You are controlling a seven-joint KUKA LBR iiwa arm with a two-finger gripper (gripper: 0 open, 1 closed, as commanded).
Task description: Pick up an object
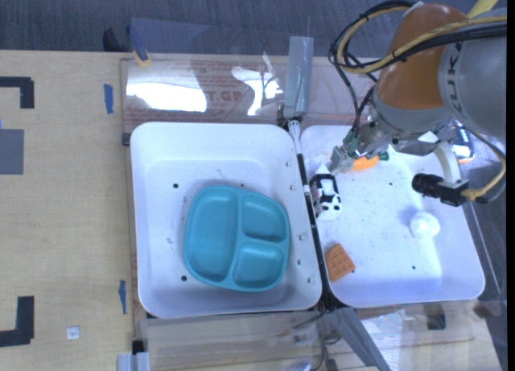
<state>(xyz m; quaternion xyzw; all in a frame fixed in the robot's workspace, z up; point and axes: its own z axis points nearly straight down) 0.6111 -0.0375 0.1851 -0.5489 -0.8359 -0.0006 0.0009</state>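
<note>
Reaching: the gripper [348, 154] is low in the upper left part of the right bin [451, 281], in the upper right of the frame, just beside a small orange piece [366, 163].
Gripper state: I cannot tell from this slant view whether it is apart or together; nothing can be seen held.
Task thing: the orange piece is probably the target, lying on the bin floor just right of the gripper tip.
How to do well: I judge the tip should be centred over the piece and go straight down to the floor before closing, because the piece is small and flat and can slide away.
Risk: the divider between the bins is near; a sideways push could press the piece against the wall.
Other things in right bin: a black and white small object [325, 195] near the left wall, a tan waffle-like wedge [339, 261] lower, a soft white lump [424, 224] at the right.
Left bin [153, 152]: a teal plastic plate [236, 237] with three compartments, smooth and rounded.
Bins: white, shallow, smooth, a little dusty.
</note>
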